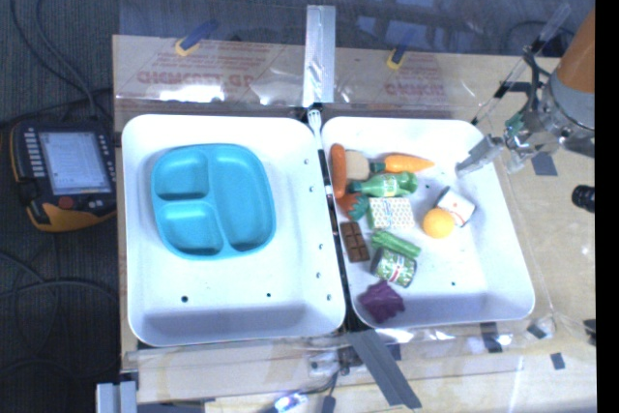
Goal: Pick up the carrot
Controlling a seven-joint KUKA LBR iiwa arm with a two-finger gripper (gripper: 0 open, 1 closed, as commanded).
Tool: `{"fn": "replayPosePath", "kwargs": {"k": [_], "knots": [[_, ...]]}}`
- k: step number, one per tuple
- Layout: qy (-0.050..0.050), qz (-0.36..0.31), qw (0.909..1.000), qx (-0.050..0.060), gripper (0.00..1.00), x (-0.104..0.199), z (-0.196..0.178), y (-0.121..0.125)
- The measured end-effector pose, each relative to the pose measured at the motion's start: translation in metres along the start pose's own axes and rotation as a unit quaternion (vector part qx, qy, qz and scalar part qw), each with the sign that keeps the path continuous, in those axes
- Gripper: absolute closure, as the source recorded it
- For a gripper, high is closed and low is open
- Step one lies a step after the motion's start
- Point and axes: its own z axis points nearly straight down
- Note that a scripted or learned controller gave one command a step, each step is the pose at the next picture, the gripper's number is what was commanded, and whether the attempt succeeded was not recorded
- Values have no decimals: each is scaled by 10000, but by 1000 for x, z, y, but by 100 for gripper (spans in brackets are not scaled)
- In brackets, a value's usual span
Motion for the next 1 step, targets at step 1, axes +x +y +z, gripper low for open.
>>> {"fn": "replayPosePath", "kwargs": {"k": [1], "knots": [[-2,-2434,9699,-14,0,-6,69,69]]}}
